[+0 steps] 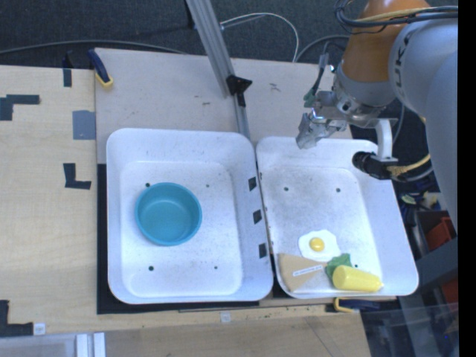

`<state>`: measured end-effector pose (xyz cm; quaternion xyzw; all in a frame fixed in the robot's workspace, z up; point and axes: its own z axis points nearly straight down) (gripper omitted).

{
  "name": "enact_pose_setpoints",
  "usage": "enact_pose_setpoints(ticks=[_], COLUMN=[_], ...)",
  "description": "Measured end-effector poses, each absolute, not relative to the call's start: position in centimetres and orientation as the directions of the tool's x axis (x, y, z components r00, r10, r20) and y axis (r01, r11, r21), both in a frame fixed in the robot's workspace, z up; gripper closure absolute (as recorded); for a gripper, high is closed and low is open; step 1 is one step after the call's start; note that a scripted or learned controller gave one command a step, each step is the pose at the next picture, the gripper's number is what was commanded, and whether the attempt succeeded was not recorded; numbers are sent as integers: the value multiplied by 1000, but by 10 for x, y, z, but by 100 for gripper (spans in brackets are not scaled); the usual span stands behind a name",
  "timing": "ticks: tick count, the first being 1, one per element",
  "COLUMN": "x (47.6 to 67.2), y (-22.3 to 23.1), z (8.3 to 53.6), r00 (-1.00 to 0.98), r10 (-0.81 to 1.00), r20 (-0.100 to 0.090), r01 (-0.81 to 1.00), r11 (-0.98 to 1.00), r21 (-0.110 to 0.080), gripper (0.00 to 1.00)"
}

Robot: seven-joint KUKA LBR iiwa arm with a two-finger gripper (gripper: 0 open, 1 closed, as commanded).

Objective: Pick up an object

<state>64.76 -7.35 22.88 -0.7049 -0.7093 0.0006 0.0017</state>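
A fried egg toy [318, 245] lies in the right bin [387, 222] toward its near end. Just below it rest a tan cheese wedge [300, 271] and a yellow corn piece with green leaf [353, 277], the last two touching. A blue bowl [169, 213] sits in the left bin [119, 199]. My gripper [309, 138] hangs over the far rim of the right bin, well away from the toys, with nothing seen between its fingers.
A slanted metal pole [216, 43] rises from behind the bins' junction. Cables [387, 166] trail along the right bin's right side under the arm. Tape marks [74, 173] lie on the bench at left.
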Motion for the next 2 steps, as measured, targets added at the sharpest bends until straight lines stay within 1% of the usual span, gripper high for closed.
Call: enact_pose_setpoints(ticks=[1, 2], x=[649, 642], y=[-21, 44], z=[219, 221], r00=[-6, -8], r10=[1000, 1000], r20=[1, 2], r01=[1000, 1000], r11=[6, 8], r21=[-3, -3], gripper=[100, 100])
